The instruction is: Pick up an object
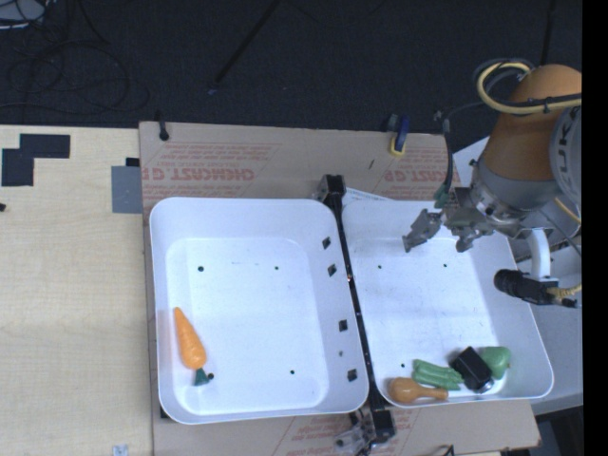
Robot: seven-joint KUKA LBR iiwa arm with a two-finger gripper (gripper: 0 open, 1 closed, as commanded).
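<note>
An orange carrot (189, 340) with a small green top lies at the front left of the left bin (237, 218). In the right bin (418, 283), at its front edge, lie an orange pear-shaped thing (414, 390), a green pod-like thing (438, 374), a black block (472, 369) and a green rounded piece (496, 357), all close together. My gripper (443, 235) hangs over the back of the right bin, open, its two grey fingers spread apart with nothing between them. It is well behind the cluster of objects.
A black divider (344, 283) runs between the two bins. Brown cardboard (256, 164) lies under the bins. A blue-and-yellow clamp (397, 136) stands at the cardboard's back edge. A black cylindrical part (524, 286) of the arm juts over the right bin's right rim.
</note>
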